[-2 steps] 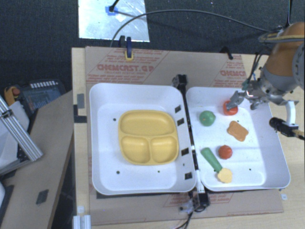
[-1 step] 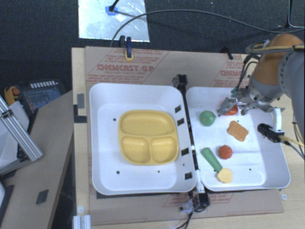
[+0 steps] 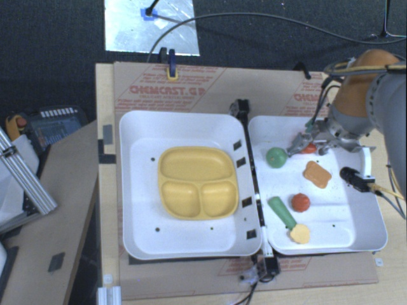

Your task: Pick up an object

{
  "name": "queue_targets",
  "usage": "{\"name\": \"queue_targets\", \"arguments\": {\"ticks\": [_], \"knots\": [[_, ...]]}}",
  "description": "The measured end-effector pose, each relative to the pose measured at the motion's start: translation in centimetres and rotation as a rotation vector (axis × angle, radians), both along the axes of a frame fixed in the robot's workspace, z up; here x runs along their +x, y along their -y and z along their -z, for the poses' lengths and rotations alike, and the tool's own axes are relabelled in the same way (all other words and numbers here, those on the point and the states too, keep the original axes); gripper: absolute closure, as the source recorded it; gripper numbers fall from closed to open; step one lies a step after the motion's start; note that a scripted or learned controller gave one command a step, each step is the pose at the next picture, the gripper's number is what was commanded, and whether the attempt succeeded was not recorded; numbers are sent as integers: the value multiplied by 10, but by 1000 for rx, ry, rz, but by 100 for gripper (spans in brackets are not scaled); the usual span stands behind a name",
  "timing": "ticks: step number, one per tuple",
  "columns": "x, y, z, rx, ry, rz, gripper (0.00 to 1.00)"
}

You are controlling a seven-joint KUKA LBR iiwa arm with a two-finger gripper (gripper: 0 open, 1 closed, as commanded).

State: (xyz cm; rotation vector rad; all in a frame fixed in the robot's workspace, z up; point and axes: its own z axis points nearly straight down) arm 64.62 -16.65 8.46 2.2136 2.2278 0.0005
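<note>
Hovering low at the right white bin's [image 3: 379,234] twelve o'clock, the two-finger gripper [image 3: 308,146], whose opening I cannot tell, is crowding a small red-orange piece [image 3: 309,149] and risking nudging the round green ball [image 3: 276,157] at nine o'clock.

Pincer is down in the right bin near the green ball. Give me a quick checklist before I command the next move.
1. Pincer inside the right bin: ok.
2. Something between its fingers: cannot tell; a small red-orange piece sits right at its tip.
3. Green ball free to grasp: ok, it lies just beside the pincer, apart from the other items.
4. Orange block, red ball and green-and-yellow piece out of the way: ok, all lie nearer the front of the bin.
5. Yellow tray undisturbed in the left bin: ok.
</note>
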Motion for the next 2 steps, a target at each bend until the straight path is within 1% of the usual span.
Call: {"name": "queue_targets", "arguments": {"ticks": [1, 2], "knots": [[1, 0, -12, 0, 2, -2, 100], [1, -1, -55, 0, -1, 2, 100]]}}
